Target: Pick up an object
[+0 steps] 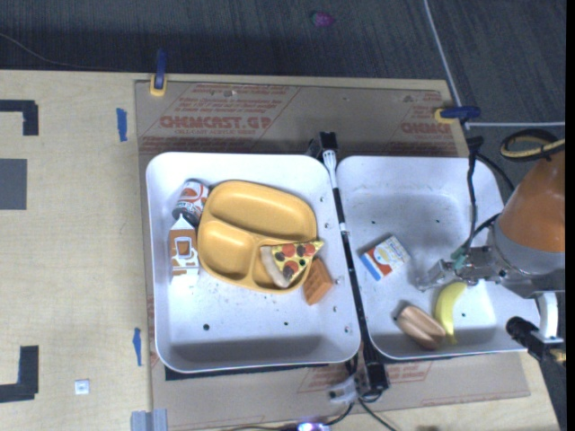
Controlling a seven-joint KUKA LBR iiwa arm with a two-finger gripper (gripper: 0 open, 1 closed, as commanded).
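Observation:
In the right bin lie a yellow banana, a tan bread roll just left of it, and a small white carton with red and blue print. My gripper hangs low in this bin, directly above the top end of the banana and to the right of the carton. The grey wrist with its orange band rises behind it at the right edge. I see nothing held in the gripper.
The left bin holds a yellow divided plate, a pizza slice, an orange cracker, a can and a small brown carton. A black divider runs between the bins.

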